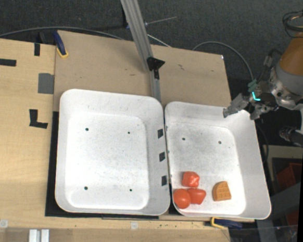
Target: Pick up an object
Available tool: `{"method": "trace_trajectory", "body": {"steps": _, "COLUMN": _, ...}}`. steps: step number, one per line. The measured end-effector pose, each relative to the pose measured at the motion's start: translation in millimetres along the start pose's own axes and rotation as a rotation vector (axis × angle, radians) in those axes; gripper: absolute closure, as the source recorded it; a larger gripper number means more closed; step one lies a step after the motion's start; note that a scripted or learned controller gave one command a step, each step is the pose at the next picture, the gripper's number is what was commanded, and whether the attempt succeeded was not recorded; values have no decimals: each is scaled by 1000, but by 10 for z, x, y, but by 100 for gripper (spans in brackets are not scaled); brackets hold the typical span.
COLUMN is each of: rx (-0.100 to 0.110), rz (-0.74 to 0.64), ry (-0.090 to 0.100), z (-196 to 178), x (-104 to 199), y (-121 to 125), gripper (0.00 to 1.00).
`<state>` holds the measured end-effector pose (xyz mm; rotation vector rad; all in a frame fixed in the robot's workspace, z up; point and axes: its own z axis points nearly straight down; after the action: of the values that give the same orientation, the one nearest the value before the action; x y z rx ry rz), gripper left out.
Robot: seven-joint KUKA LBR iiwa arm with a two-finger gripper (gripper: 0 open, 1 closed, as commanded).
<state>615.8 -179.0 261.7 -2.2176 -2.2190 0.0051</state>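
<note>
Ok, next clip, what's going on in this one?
A KUKA arm's gripper sits over the upper right corner of the right bin, carrying nothing. Three red pieces and an orange waffle-like block lie at that bin's near end, untouched. No pick has happened yet.

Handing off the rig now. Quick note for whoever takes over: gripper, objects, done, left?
Gripper: above the right bin's far right corner, nothing between its fingers.
Objects: three red pieces clustered at the right bin's near edge by the divider; an orange waffle-like piece just right of them, apart.
Done: no pick yet; all objects lie in the bin.
Left: descend on one, probably the isolated orange piece, grasp, lift.
</note>
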Motion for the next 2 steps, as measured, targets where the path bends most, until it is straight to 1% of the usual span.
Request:
{"method": "trace_trajectory", "body": {"steps": 1, "rx": -4, "rz": -1, "ry": -1, "z": -29, "x": 1, "y": 8, "gripper": 0}}
{"method": "trace_trajectory", "body": {"steps": 2, "rx": 3, "rz": 0, "ry": 0, "z": 616, "x": -15, "y": -15, "gripper": 0}}
